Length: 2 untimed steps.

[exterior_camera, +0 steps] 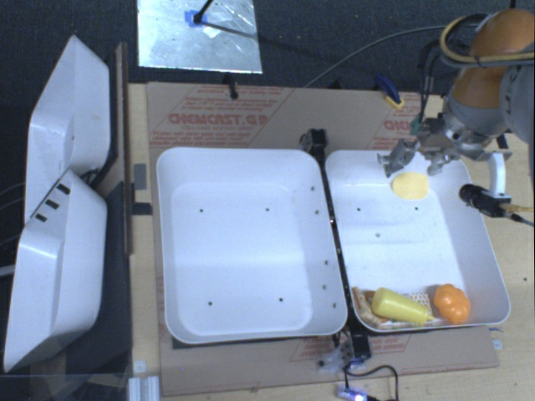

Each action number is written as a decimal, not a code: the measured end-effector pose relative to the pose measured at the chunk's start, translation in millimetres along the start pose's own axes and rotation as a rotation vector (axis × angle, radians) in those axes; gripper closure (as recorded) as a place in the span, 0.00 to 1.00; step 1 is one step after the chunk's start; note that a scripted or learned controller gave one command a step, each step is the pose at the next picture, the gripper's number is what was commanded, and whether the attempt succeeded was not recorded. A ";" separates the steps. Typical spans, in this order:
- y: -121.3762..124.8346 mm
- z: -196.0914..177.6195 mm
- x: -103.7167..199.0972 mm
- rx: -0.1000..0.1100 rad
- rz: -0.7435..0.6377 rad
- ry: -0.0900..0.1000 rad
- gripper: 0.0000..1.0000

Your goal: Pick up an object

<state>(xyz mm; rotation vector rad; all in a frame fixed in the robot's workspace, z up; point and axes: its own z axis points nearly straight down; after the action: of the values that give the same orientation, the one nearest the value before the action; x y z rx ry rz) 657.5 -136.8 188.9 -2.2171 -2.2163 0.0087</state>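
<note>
Pale yellow disc (410, 186) lies ungrasped in the right bin (468, 249); the spread gripper (415, 164) hovers above it, lift remaining.

You look down from one fixed camera above the desk (251, 107), tilted at a slant, far enough back to take in both white bins (242, 249) side by side.

Even overhead light, soft focus throughout — white bins (251, 324) nearly blown out, metal sheet (198, 22) glaring, shadows faint.
</note>
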 end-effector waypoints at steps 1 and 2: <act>2.0 -5.8 0.2 -0.010 -0.001 -0.001 0.00; -0.7 37.6 -4.9 -0.006 0.000 -0.001 0.00</act>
<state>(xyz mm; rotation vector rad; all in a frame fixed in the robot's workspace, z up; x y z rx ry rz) 656.5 -141.7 151.4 -2.2203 -2.2201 0.0022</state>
